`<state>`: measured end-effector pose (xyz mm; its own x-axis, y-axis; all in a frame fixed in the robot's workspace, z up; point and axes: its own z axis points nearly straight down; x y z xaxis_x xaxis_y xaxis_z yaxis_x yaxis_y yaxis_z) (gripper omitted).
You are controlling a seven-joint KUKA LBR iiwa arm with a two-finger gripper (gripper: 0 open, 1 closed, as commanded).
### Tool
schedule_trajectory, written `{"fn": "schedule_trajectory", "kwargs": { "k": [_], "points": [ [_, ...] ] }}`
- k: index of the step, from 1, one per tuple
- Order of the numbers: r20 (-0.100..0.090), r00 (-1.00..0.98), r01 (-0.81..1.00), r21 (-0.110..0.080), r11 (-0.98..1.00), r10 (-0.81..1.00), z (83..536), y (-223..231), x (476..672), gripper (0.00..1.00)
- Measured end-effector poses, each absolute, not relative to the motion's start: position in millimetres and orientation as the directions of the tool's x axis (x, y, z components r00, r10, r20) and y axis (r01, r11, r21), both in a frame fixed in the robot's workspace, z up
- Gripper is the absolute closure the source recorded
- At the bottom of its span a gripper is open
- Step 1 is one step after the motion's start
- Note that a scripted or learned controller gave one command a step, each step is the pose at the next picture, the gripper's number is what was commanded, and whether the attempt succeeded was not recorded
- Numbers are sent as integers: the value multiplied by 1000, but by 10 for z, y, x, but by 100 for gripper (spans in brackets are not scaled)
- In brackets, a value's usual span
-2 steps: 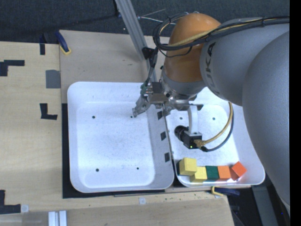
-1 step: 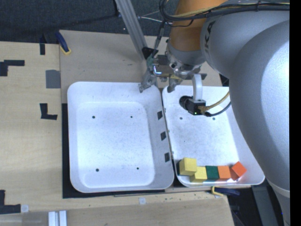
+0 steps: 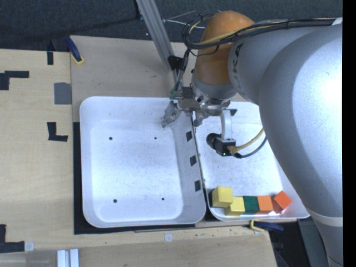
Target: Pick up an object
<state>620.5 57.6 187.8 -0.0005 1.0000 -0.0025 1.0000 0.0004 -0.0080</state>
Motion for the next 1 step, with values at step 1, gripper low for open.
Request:
{"fn": "schedule_trajectory", "kwargs": {
  "k": [1],
  "points": [
    [0, -3, 1000, 5, 3, 1000, 2485, 615, 6466, 0]
  ]
}}
